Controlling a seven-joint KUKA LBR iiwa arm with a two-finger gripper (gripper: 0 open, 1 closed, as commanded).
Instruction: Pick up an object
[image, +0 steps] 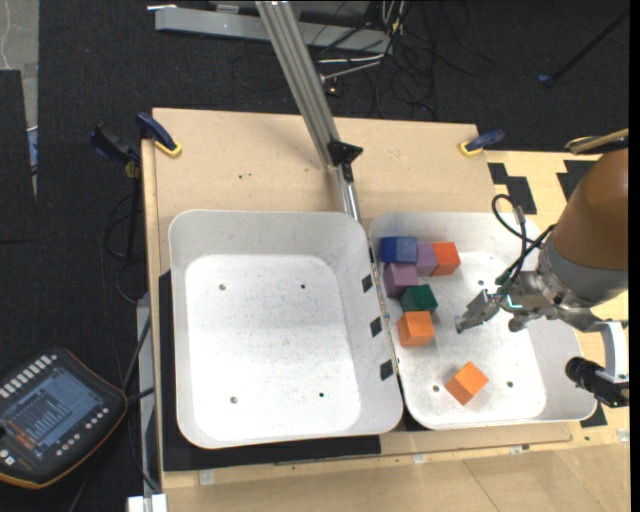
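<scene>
Claw (478, 312) low over right bin (520, 400), between block cluster and lone orange cube (466, 383). Nothing visibly between fingers; how far apart — can't tell, too small and dark. Approach step by the look of it, pick not yet made. Candidates: orange block (416, 328) just left of claw, green block (419, 298) touching it above, then purple (401, 275), blue (398, 249), pink (427, 258), another orange (446, 257), all packed vs. bin's left wall. Next move prob. needs lining up over one block w/ room for both fingers; lone cube easiest, cluster tight. Left bin (190, 240) beside, on table (250, 160).
</scene>
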